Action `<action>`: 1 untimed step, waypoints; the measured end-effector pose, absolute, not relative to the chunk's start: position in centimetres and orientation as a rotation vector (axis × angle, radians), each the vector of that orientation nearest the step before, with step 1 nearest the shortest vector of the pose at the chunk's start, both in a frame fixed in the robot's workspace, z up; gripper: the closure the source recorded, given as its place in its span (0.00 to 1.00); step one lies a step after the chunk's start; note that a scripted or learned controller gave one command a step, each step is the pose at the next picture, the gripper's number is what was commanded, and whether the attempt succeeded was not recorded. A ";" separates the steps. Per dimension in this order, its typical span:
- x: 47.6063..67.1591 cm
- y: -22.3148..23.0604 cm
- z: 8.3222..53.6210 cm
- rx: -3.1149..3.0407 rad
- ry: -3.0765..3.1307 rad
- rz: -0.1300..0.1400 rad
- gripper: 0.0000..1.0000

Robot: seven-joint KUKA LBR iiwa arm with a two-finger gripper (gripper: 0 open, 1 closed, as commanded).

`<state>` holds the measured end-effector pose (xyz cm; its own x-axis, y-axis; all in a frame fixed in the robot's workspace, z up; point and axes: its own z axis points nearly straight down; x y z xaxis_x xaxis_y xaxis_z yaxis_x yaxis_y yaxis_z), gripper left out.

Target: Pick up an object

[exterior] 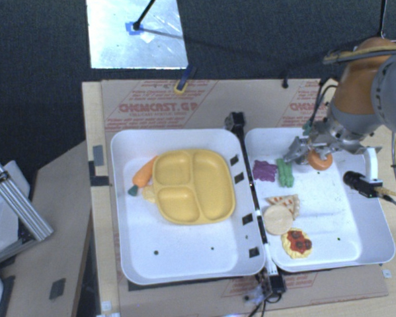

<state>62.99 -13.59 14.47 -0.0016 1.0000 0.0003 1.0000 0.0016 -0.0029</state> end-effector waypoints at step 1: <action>63.2 -14.0 13.2 -2.225 -2.230 -0.009 0.00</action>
